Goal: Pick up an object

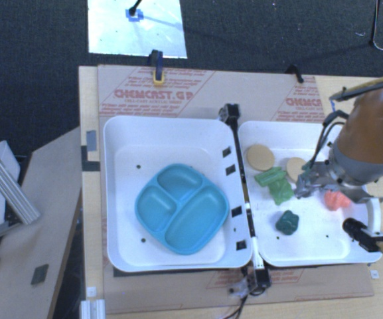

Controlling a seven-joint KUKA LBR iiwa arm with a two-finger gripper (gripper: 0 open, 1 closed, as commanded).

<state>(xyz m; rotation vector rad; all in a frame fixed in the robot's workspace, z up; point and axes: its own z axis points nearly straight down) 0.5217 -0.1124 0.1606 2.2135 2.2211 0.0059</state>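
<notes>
The right bin [310,248] holds several small objects. A light green piece [275,184] lies near its left-middle, with a dark green lump [287,222] below it. A tan disc [260,157] sits at the upper left and a second tan disc [295,165] lies just right of it. A pink object [337,200] rests toward the right. My gripper [305,186] hangs low over the bin's middle, between the light green piece and the pink object, just below the second disc. Nothing shows between its tips.
The left bin [121,151] contains a blue divided plate [181,208]. A black divider clip strip [239,191] runs between the bins. The arm's orange band and grey wrist [370,138] overhang the right bin's upper right. A black fitting [360,234] sits at the right bin's lower right.
</notes>
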